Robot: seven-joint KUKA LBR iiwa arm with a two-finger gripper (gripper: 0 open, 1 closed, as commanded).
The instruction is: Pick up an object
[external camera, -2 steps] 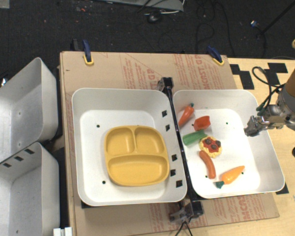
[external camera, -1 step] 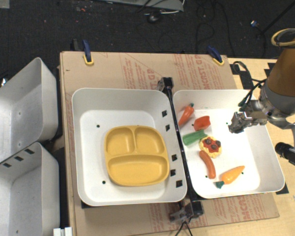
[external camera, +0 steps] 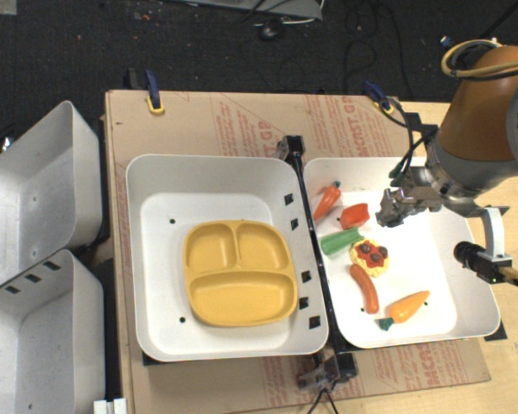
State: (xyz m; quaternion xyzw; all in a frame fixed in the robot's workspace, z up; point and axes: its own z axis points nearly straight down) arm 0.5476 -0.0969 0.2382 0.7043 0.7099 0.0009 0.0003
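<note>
The right bin [external camera: 466, 317] holds several toy foods: an orange-red chili pepper [external camera: 327, 201], a red pepper piece [external camera: 354, 215], a green pepper piece [external camera: 339, 242], a small pizza slice [external camera: 369, 256], a red sausage [external camera: 365, 288] and an orange carrot [external camera: 407, 307]. My gripper [external camera: 394, 210] hangs over the upper middle of this bin, just right of the red pepper piece. It sits apart from the toys with nothing visibly between its fingers.
The left bin [external camera: 155, 231] holds a yellow divided plate [external camera: 240, 272]. A black divider [external camera: 306, 222] runs between the bins. Two white containers [external camera: 34, 231] stand off the bench to the left. Cables trail by the arm at the right.
</note>
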